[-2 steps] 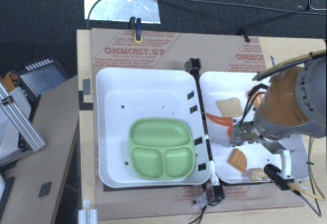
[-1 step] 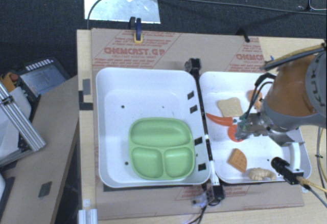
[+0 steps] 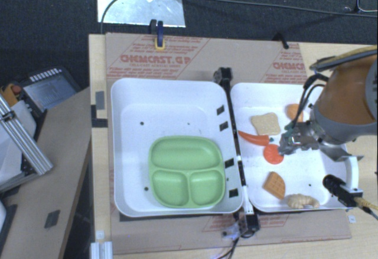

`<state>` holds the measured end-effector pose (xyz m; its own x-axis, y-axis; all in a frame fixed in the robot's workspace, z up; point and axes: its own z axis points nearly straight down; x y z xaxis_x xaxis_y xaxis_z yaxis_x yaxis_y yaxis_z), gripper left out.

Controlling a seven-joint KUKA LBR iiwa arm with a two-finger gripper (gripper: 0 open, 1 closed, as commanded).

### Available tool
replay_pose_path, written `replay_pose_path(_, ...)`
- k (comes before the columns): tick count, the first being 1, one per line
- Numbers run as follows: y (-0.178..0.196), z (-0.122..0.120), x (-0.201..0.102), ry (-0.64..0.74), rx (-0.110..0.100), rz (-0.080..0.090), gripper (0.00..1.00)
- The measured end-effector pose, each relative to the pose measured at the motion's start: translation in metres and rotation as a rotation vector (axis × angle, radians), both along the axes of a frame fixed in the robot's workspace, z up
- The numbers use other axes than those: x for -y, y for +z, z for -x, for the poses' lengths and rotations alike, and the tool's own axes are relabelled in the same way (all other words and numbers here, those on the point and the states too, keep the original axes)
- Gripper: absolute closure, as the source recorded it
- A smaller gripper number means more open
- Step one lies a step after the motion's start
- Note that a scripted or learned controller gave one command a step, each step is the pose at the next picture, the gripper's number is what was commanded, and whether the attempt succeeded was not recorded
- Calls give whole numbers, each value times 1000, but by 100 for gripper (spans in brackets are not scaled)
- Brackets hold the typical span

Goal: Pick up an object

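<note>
Nearest me in the right bin [image 3: 313,172], a pale beige lumpy piece [image 3: 301,200] lies against the front wall. Just left of it sits a tan, square cracker-like piece [image 3: 274,184], turned on its corner. Neither one touches the gripper.

A step further in is the red disc [image 3: 273,155], flat on the bin floor, round, plain red, roughly mid-bin. It looks like a toy tomato slice, though I can't be sure. The gripper [image 3: 288,143] is right at its upper right edge, touching or just above it; I can't tell which. I can't make out whether the gripper is set wide or narrow, and nothing shows as held.

Crowding that spot, a red-orange pepper-shaped piece [image 3: 254,138] lies slantwise, with its tip close to the disc. Behind it is a slice of toy bread [image 3: 266,123], and an orange piece [image 3: 293,112] sits partly behind the wrist cables.

The arm [image 3: 351,98] comes in from the right, its orange section high over the bin's far right corner and the grey wrist bent down toward the middle.

Over in the left bin [image 3: 147,104], a green three-compartment plate [image 3: 186,170] sits toward the front, well apart from the action. Both bins rest on a lettered cardboard sheet [image 3: 177,57].
</note>
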<state>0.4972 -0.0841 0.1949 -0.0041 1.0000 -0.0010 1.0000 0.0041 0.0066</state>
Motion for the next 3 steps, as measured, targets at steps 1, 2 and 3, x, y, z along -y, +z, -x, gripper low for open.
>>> replay_pose_path(1, 44, 2, 2, 0, 0, 0, 100)
replay_pose_path(2, 42, 2, -62, 6, -4, -2, 100)
replay_pose_path(3, 36, 9, -124, 6, -5, -3, 100)
